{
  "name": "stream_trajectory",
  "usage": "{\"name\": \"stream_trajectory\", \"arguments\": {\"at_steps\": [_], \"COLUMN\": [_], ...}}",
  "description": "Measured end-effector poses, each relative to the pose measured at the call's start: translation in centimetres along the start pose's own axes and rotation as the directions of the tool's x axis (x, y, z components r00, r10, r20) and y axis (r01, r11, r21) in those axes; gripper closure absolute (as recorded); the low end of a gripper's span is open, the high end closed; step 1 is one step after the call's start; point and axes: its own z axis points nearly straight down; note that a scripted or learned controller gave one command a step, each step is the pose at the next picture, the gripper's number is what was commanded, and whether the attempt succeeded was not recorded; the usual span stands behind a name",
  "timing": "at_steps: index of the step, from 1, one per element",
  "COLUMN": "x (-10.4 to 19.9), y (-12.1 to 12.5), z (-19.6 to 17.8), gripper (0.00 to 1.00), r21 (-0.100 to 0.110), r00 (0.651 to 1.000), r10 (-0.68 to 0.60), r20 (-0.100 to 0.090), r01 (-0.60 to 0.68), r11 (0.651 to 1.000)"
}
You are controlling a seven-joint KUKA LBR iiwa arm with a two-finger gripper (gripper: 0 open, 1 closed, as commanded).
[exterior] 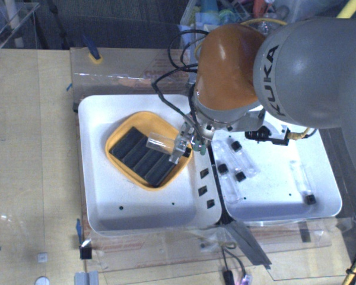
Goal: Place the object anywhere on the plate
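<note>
A yellow plate with a dark ribbed centre lies in the left bin. A small clear object sits over the plate's right part, above the dark ribs. My gripper hangs at the plate's right rim, right against the clear object's right end. Whether the object rests on the plate or is held is unclear from this angle. The orange band and grey wrist cover the area just above and to the right of the gripper.
The right bin holds several clear pieces with black caps, such as one near its left wall and one at its right. Black marks line the divider between the bins. Cables loop behind the left bin.
</note>
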Motion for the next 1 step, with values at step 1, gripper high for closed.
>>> {"name": "stream_trajectory", "arguments": {"at_steps": [1], "x": [-0.05], "y": [-0.06], "z": [-0.01], "gripper": [0.00], "r21": [0.000], "r00": [1.000], "r10": [0.001], "r20": [0.000], "r01": [-0.001], "r11": [1.000]}}
